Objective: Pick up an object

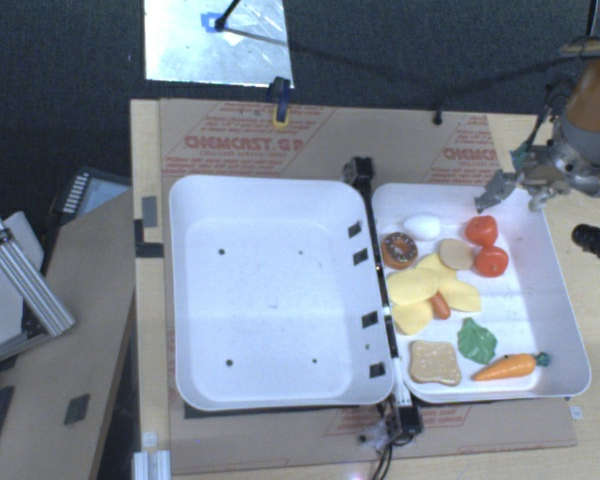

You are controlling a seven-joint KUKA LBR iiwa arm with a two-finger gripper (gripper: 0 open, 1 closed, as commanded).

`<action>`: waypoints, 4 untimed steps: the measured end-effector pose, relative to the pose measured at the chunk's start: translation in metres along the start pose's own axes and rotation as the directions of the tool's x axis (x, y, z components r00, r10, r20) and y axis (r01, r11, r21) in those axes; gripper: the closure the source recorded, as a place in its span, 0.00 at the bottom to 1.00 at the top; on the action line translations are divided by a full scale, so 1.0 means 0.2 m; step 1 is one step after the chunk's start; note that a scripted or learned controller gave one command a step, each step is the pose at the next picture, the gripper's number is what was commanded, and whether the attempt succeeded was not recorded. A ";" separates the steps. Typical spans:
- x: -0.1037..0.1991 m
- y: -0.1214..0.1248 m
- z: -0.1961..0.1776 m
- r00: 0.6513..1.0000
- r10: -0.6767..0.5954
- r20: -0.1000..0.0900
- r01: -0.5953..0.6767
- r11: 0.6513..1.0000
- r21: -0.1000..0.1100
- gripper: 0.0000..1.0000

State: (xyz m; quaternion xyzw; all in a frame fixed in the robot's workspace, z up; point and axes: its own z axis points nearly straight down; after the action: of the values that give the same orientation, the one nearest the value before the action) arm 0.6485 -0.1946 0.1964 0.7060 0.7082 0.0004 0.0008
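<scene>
I'm looking at the right-hand shallow white bin [563, 298], where all the toy food sits. Two round red tomatoes [482, 230] lie at the bin's one o'clock, one just below the other, nearly touching. Left of them a small tan oval piece [456, 254], then a white egg [421, 227] at eleven o'clock with a brown sprinkled doughnut [398, 250] just under it. In the middle, a cluster of flat yellow slices [425, 290] with a small orange-red piece [440, 306] resting against them. Toward six o'clock: a slice of tan toast [434, 362], a green leafy piece [476, 339] and an orange carrot with a green tip [507, 366].

My gripper [502, 190] hangs over the bin's top edge at one o'clock, just above the upper tomato, fingers spread apart with nothing between them. The grey arm with its orange band [592, 108] comes in from three o'clock.

The left-hand white bin [270, 293] lies beside it on the cardboard-covered worktop [240, 138].
</scene>
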 end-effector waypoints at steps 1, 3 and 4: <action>-0.05 0.09 0.59 1.000 -0.002 -0.006 0.002 1.000 0.009 0.00; -0.07 -0.36 0.53 1.000 0.005 0.003 -0.005 1.000 -0.011 1.00; 0.37 -0.36 0.56 1.000 -0.007 -0.004 0.007 1.000 0.001 1.00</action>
State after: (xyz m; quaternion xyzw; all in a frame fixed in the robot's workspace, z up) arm 0.5767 -0.1205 0.0844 0.7034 0.7107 0.0013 -0.0011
